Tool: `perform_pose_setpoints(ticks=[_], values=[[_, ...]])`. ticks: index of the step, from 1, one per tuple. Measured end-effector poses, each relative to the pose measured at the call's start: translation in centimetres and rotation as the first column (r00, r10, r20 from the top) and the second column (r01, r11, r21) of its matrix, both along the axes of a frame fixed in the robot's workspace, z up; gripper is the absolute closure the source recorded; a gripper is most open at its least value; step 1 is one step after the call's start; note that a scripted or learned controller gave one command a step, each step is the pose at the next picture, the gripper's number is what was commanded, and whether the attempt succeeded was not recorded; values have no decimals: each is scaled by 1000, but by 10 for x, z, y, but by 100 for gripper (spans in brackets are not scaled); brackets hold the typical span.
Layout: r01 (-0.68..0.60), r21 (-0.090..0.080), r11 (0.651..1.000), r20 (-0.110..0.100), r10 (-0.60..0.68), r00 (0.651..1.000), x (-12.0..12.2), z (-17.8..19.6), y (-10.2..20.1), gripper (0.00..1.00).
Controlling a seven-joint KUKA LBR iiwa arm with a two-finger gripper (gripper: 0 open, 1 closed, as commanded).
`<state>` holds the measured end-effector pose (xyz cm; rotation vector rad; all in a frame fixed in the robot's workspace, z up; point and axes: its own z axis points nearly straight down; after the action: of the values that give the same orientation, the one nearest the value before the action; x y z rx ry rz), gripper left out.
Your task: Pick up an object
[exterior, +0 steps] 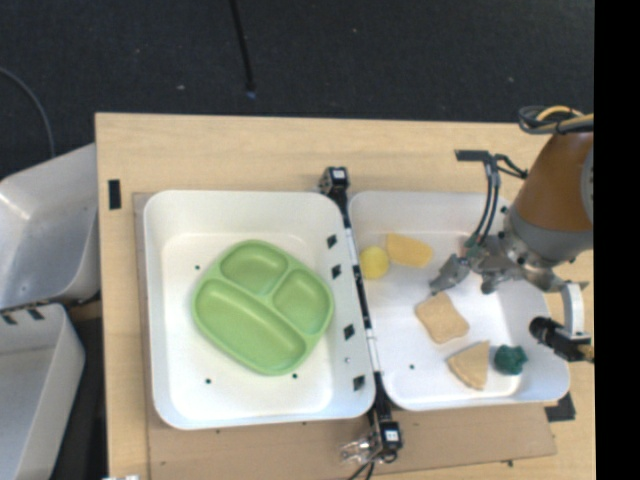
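The gripper [468,273] hovered with fingers apart, seemingly empty. Just below it lay a bread slice [441,319]; descending straight and centred seemed best.

a robotics lab, by the look of it: a plywood bench [250,153] bears two white bins [165,268] clipped side by side, over a dark carpet floor [350,38]. a grey arm [555,193] with an orange band reaches in, and black cables [238,33] trail across the floor.
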<state>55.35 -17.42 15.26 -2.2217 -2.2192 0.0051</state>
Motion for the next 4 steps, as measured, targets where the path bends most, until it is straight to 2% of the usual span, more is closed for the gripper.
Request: perform_pose_setpoints(ticks=[1, 2, 4], values=[[1, 0, 1000, 2, -1, 1000, 0, -52, -1, 0], [5, -1, 1000, 9, -5, 1000, 2, -38, -2, 100], [-4, -2, 1000, 11, 4, 1000, 10, 88, -10, 100]])
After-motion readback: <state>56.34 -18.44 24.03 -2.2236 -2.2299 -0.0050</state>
